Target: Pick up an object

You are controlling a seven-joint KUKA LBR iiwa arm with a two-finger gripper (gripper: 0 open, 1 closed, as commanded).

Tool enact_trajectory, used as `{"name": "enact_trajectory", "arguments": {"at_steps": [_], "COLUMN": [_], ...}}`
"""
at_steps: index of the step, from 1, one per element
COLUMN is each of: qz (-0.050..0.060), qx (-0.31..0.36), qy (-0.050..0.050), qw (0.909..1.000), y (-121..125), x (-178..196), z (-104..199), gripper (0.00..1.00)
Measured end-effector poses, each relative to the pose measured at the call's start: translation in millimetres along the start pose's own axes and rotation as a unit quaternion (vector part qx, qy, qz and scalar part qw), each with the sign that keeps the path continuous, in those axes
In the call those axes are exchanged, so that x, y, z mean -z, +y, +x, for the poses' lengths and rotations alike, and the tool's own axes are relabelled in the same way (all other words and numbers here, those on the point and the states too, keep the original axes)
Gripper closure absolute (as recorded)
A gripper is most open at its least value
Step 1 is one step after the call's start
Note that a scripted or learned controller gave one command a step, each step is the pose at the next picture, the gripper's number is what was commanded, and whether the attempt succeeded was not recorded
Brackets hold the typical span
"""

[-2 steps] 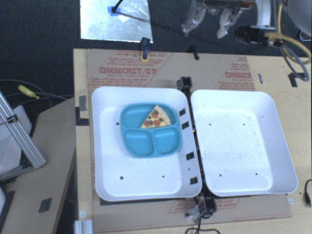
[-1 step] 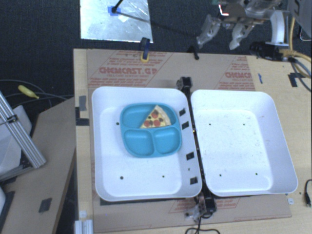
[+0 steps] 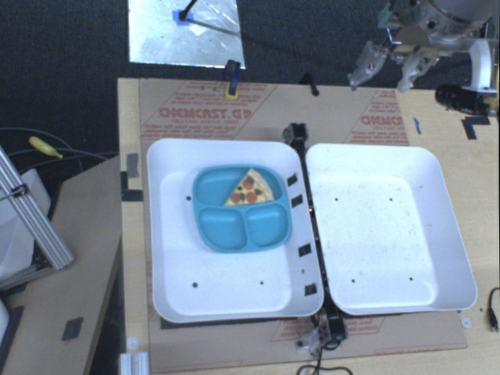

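Observation:
A blue divided plate (image 3: pixel 242 229) lies in the left white bin (image 3: pixel 180 287). A pizza slice (image 3: pixel 251 188) with red toppings rests in the plate's upper compartment. My gripper (image 3: pixel 387 67) hangs high at the upper right, beyond the far edge of the right bin (image 3: pixel 391 287) and well away from the plate. Its two fingers are spread apart, with nothing between them.
The two bins sit side by side on a cardboard sheet (image 3: pixel 234 112), joined by a black clamp strip (image 3: pixel 305 209). A shiny metal plate (image 3: pixel 183 22) lies at the back left. An aluminium frame (image 3: pixel 31 217) stands at the left edge.

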State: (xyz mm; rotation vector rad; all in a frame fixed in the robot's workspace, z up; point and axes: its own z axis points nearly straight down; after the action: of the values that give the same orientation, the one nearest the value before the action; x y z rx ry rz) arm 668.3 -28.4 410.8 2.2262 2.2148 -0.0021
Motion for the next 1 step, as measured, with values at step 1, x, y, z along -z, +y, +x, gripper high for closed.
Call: {"name": "enact_trajectory", "arguments": {"at_steps": [1], "qz": [0.000], "qx": [0.000], "qy": [0.000], "qw": [1.0000], "y": [0.0], "x": [-34.0], "z": [-55.3], "gripper": [0.00]}}
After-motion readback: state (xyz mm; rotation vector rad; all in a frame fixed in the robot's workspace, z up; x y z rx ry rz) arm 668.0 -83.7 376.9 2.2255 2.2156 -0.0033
